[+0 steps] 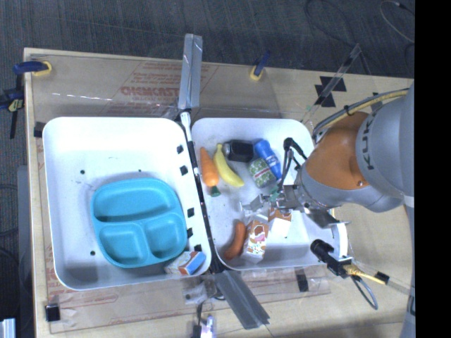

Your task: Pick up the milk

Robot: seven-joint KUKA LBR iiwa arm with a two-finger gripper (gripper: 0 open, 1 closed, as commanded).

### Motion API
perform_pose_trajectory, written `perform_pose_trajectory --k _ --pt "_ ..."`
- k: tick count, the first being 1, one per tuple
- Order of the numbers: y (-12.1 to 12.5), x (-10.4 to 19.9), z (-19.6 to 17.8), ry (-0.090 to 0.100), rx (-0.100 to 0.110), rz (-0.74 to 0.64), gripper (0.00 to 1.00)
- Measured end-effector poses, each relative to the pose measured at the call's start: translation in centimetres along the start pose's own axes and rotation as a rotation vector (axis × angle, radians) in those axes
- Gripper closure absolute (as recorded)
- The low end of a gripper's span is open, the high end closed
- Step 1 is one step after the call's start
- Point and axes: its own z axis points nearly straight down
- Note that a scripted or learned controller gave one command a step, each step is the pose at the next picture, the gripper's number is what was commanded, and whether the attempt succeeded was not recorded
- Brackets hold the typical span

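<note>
Two shallow white bins sit side by side on the bench, and the inspection runs from the near edge outward. At the near rim of the left bin a small carton with blue and orange print lies tipped against the divider. In the right bin, near its front wall, a milk carton with brown and white print lies beside a sausage; the two are close together, perhaps touching. This carton is judged to be the task's object.

The gripper hangs just beyond the milk carton, low over the bin floor amid some crumpled clear wrapping. Whether its jaws stand apart or together cannot be told from this angle, and nothing is seen held between them. The arm, with its orange band, reaches in from the right, and its position suggests an approach to the carton not yet completed.

In the left bin a blue divided tray lies flat at the middle. Farther back in the right bin lie a carrot, a banana, a green-labelled bottle with a blue cap and a black object, clustered together. They crowd the far side, so a descent on the carton from the near side appears least obstructed.
</note>
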Motion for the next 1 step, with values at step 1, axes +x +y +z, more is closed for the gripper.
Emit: perform_pose_trajectory --k 1 --pt "0.18 -0.22 -0.82 -0.004 0.001 -0.004 1.0"
